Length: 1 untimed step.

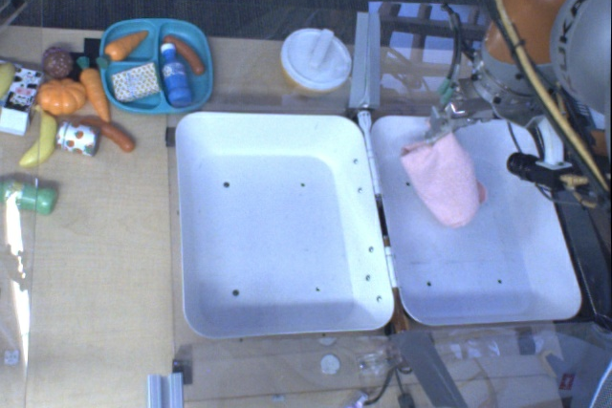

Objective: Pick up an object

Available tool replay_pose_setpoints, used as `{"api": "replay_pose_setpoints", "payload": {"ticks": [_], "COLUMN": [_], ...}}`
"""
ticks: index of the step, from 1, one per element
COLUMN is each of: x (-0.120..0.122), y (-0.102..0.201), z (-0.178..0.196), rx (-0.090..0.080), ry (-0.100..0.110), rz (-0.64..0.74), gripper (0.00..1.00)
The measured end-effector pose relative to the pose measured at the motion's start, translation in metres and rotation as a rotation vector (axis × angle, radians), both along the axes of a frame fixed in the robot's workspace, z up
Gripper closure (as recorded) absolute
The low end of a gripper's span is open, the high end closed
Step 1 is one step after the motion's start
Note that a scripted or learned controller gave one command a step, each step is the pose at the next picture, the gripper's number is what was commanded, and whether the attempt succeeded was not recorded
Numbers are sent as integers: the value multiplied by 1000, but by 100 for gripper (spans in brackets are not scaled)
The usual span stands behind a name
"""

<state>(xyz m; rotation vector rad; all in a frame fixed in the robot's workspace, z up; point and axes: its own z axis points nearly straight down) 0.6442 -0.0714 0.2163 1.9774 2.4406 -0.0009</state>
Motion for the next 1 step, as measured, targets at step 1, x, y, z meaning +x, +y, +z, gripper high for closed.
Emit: {"api": "replay_pose_setpoints", "payload": {"ticks": [1], "x": [25], "y": [-20], "z": [-48], "rx": [-1], "ry": [-1], "rz": [-32], "gripper": [100]}}
